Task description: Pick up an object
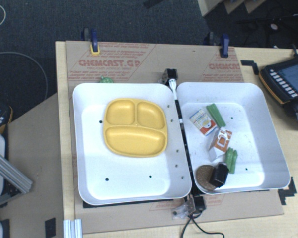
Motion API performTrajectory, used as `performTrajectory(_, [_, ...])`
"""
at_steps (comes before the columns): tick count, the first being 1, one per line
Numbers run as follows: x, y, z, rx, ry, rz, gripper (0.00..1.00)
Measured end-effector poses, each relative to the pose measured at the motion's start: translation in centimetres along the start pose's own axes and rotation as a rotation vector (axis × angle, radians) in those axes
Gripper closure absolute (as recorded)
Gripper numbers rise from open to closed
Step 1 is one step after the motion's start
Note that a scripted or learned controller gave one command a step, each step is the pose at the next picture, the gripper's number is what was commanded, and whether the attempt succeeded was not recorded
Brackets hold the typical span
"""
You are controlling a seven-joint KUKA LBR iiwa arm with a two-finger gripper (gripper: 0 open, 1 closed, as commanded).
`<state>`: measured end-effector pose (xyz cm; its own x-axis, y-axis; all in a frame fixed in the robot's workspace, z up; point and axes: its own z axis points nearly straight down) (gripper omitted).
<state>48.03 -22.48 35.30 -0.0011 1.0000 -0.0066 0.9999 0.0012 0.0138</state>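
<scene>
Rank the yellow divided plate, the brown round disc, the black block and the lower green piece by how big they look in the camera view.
1. yellow divided plate, by far the largest
2. brown round disc
3. black block and lower green piece: they look about alike, so no ranking between them.

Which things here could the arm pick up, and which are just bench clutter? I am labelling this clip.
For the job:
yellow divided plate in the left bin
two small cartons, two green sticks, brown disc and black block in the right bin

Lying about:
blue clamps
handheld control pad
</scene>
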Motion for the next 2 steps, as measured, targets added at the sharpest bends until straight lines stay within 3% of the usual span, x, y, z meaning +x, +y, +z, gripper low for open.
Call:
performTrajectory(1, [3.8, 0.5, -8.0, 0.004, 0.003, -0.003, 1.0])
performTrajectory(2, [13.1, 0.2, -19.0, -0.001, 0.006, -0.009, 1.0])
